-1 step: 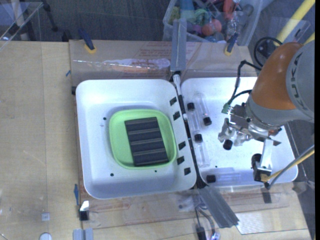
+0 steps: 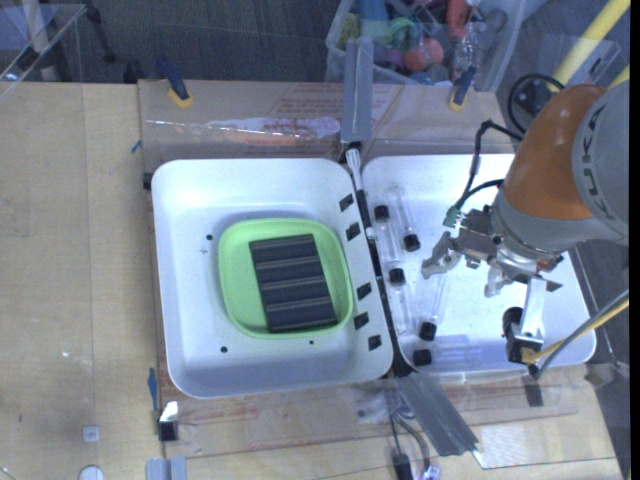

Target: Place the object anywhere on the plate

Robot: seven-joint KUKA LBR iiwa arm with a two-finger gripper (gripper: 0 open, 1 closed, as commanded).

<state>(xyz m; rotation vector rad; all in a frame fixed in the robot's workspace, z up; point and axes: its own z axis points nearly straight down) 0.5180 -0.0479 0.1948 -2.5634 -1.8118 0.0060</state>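
The gripper (image 2: 470, 263) hovers over the right bin (image 2: 560, 338), fingers apart w/ nothing between them. The block (image 2: 292, 284) sits on the green plate (image 2: 232, 268) already, so the arm probably needs no further pick.

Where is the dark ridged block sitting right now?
The dark ridged block lies on the green plate in the left bin, well left of the gripper over the right bin.

The scene is evenly and brightly lit from above. The two white bins (image 2: 180, 268) are nearly washed out, and mild glare is seen on the clear film at the upper centre. Soft shadows are cast at the lower right. Slight blur is noticed throughout.
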